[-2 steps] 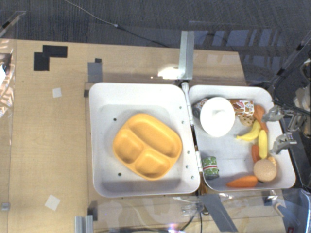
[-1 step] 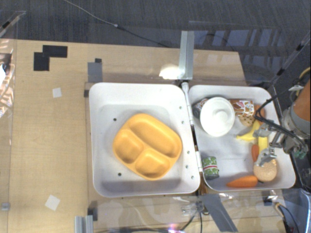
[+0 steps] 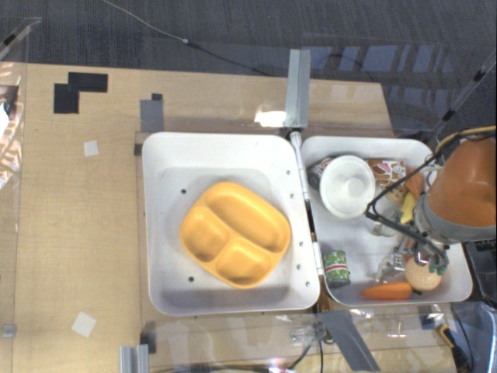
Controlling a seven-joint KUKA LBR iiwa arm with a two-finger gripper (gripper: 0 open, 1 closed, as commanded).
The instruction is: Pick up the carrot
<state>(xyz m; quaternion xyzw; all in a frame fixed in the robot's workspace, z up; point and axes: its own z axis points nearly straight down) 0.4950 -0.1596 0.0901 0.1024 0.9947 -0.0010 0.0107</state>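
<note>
The arm, reaching in from the right over the right bin (image 3: 458,284), looks to be in the approach step: the carrot (image 3: 387,291) lies flat on the bin floor near the front wall and nothing is lifting it. The hand (image 3: 405,256) hangs low among the clutter, just above and a little to the right of the carrot, and whether it is spread or pressed together cannot be told, since cables and the wrist hide it. A round, pale ball-like thing (image 3: 424,275) sits just beside the carrot's right end, touching or nearly so, and a small green-and-white can (image 3: 336,268) stands to the carrot's left, apart from it. A white bowl (image 3: 346,185) sits further back in the same bin. The left bin (image 3: 155,231) holds 1 yellow divided plate (image 3: 235,232). The next move probably calls for a short shift toward the front wall and down, lining up across the carrot's narrow width and keeping clear of the ball.
</note>
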